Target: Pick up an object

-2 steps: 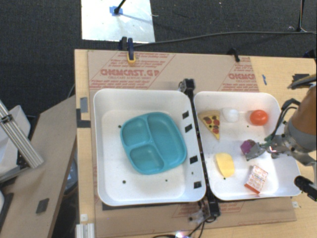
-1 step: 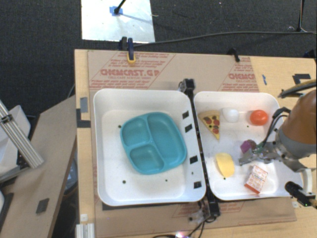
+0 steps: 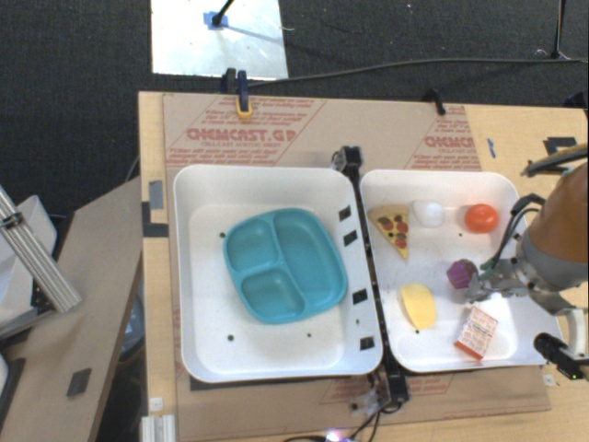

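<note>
In the right bin (image 3: 512,188) lie a pizza slice (image 3: 393,227), a white ball (image 3: 428,214), an orange-red round fruit (image 3: 480,217), a purple object (image 3: 460,273), a yellow oval piece (image 3: 419,306) and a red-and-white packet (image 3: 477,331). My gripper (image 3: 485,284) is low in this bin, just right of the purple object and above the packet. The grey arm with its orange band (image 3: 558,228) comes in from the right and hides part of the bin's right side. I see nothing held in the gripper.
The left bin (image 3: 198,247) holds a teal divided plate (image 3: 283,265). A black divider with clips (image 3: 361,247) runs between the bins. Cardboard (image 3: 304,132) lies under both bins, and a clamp (image 3: 242,90) sits at the back edge.
</note>
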`<state>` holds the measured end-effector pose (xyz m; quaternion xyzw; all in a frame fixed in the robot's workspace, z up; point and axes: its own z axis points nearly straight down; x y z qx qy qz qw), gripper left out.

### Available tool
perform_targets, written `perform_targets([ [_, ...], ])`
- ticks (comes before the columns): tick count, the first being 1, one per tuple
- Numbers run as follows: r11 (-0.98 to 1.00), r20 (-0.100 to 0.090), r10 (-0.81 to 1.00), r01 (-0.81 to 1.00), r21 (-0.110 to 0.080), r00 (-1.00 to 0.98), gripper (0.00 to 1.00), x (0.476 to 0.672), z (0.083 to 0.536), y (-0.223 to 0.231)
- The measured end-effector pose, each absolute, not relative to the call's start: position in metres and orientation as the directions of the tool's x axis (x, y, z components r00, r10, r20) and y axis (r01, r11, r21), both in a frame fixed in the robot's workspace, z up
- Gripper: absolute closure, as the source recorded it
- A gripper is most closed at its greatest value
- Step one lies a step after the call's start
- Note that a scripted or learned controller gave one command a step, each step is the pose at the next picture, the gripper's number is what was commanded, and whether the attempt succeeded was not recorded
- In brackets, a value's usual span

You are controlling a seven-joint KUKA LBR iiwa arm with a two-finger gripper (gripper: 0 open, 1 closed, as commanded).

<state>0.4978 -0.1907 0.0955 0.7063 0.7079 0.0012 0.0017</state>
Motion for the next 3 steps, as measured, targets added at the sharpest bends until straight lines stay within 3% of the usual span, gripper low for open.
perform_targets([
  [1, 0.004, -0.003, 1.000, 1.000, 0.007, -0.004, 1.00, 0.500, 0.159, -0.195],
  [3, 0.006, -0.003, 1.000, 1.000, 0.007, -0.006, 1.00, 0.507, 0.245, -0.198],
])
